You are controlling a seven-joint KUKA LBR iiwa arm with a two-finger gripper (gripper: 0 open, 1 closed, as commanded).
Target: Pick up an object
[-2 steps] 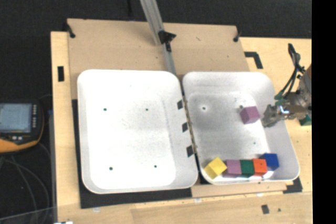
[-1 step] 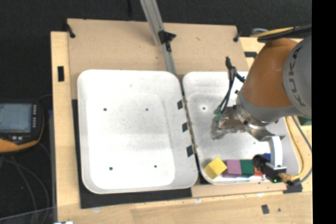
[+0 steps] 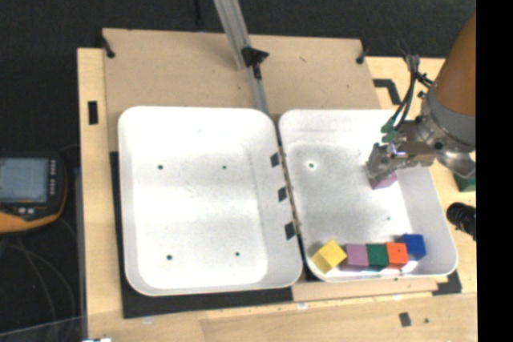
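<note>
Pale wooden bench (image 3: pixel 200 52) on dark floor, two white bins side by side: left bin (image 3: pixel 200 268) bare, right bin (image 3: pixel 337 124) with a row of blocks along the near wall, yellow block (image 3: pixel 329 256), purple block (image 3: pixel 356 255), green block (image 3: pixel 377 255), orange block (image 3: pixel 397 253), blue block (image 3: pixel 414 245). Gripper (image 3: pixel 383 171) low over the right bin's right side with a lilac block (image 3: pixel 385 180) just under the tips; cannot tell how wide the jaws stand or whether anything is pinched. Likely small, light, stiff blocks with smooth faces, best squeezed across two flat opposite sides, square-on, to avoid a twist or slip.

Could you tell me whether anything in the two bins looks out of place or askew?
Nothing looks spilled or damaged. The blocks lie in a row along the near wall of the right bin; only the yellow block sits turned at an angle to the purple, green, orange and blue ones. A purple piece lies apart, under the tool.
</note>
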